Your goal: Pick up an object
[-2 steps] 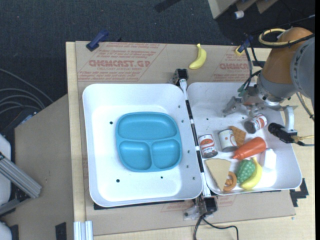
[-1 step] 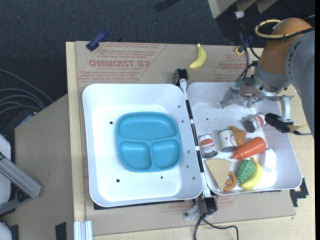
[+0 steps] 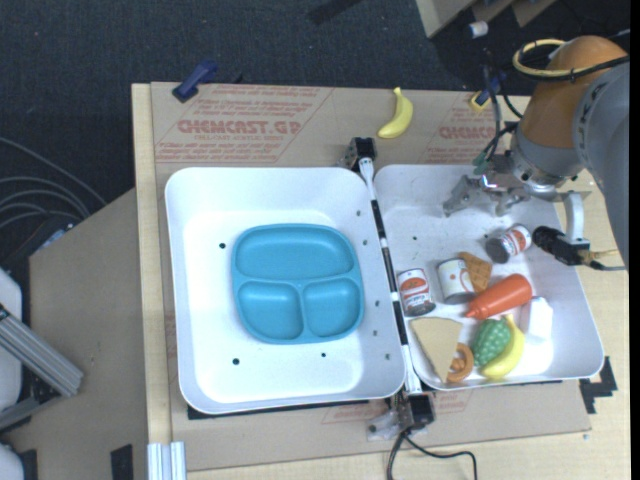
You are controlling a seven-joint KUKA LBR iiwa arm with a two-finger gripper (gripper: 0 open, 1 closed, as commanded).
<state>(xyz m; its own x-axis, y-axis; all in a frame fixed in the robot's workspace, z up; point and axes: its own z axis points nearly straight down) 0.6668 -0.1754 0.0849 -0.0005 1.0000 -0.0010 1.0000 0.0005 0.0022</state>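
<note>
Near right bin's front, carrot point(image 3: 499, 296) lying, tip apparently toward upper right

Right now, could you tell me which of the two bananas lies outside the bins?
The banana on the cardboard behind the bins; the other banana lies inside the right bin.

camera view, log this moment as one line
arm: over right bin far end | gripper: nothing seen held | toys: carrot, cans, near end | left bin: blue tray

Cardboard-topped bench point(image 3: 300, 118), two white bins point(image 3: 200, 268), a banana point(image 3: 397, 116)
</note>
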